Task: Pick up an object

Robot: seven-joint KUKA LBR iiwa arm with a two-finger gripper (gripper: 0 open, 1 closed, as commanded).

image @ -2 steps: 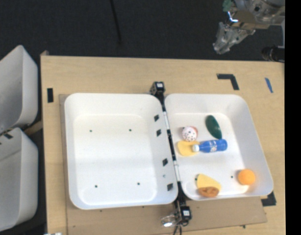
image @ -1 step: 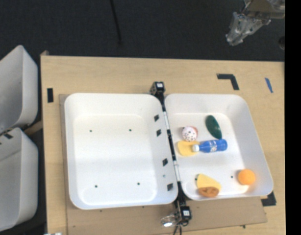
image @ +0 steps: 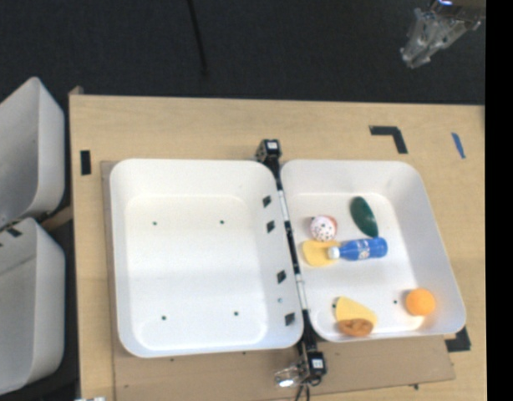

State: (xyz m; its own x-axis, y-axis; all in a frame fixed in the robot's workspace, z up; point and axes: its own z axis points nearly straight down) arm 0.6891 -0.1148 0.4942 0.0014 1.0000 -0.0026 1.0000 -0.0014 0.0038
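White plastic makes up both shallow bins, which sit side by side on a pale wooden bench in the lower middle of the frame. The left bin (image: 190, 257) shows bare white floor, while the right bin (image: 424, 215) holds all the loose objects. Near its centre lies a small white ball with red dots (image: 322, 228), and just right of it, toward the upper part of the bin, a dark green oval object (image: 364, 215) lies tilted. Below these a blue bottle (image: 361, 249) lies on its side, its cap end touching a yellow piece (image: 314, 254). Lower down, near the bin's bottom edge, a yellow and brown object (image: 353, 317) rests, and an orange ball (image: 420, 302) sits in the lower right corner. The gripper (image: 430, 33) hangs at the upper right of the frame, over the dark floor and well apart from both bins; it is blurred, and I cannot tell how it is set.
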